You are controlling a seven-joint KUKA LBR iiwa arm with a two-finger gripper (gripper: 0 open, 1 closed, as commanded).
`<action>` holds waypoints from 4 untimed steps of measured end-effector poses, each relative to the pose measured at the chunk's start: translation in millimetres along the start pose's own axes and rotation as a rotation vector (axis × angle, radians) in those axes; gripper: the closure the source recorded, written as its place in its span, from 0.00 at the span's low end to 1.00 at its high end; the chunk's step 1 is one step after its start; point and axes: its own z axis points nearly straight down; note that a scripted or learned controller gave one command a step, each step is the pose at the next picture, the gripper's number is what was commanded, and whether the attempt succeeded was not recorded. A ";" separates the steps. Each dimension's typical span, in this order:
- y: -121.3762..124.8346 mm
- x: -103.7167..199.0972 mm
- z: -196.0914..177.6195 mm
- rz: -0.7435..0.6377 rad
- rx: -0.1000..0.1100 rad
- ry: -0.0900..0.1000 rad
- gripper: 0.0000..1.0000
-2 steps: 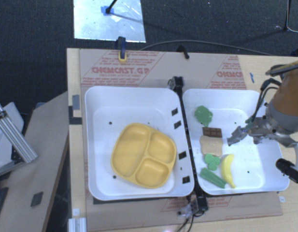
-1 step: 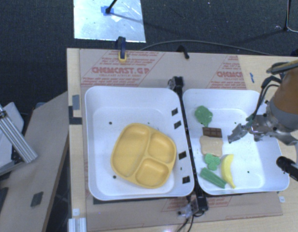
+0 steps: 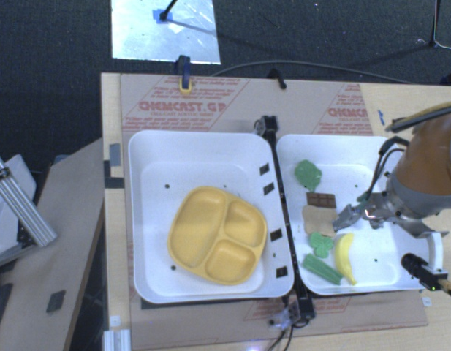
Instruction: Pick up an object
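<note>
Your gripper (image 3: pixel 351 218) sits low in the right bin (image 3: pixel 379 273), fingers pointing left toward the cluster of toy food, and from up here you can't tell how wide it stands or whether anything is caught in it; nothing shows between the tips. Just beside it, toward the near side, lies the yellow banana (image 3: pixel 345 257), running near to far. Right by the tips on the left is a tan, flat piece (image 3: pixel 317 219), with a brown chocolate bar (image 3: pixel 321 200) touching its far edge. Nearer you, a small green leafy piece (image 3: pixel 321 245) and a long green vegetable (image 3: pixel 322 268) crowd the banana's left side. Farther off sits another green leafy item (image 3: pixel 308 173), standing apart from the rest.

Your best bet, I'd say, is the banana or that lone green item: both offer a side to close across. If you go for the banana, line the fingers across its narrow width, not along it, and come straight down so you don't shove it into the green vegetable. The flat tan piece looks hard to get under.

Over in the left bin (image 3: pixel 148 196) the yellow divided plate (image 3: pixel 218 234) sits well apart from the action.
</note>
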 end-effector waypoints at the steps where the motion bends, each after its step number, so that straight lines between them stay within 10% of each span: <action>1: 2.1 0.0 45.6 0.001 -0.006 0.000 0.00; 2: 4.7 0.1 31.7 -0.001 -0.014 -0.001 1.00; 4: 2.6 0.0 -59.7 -0.001 -0.009 -0.003 1.00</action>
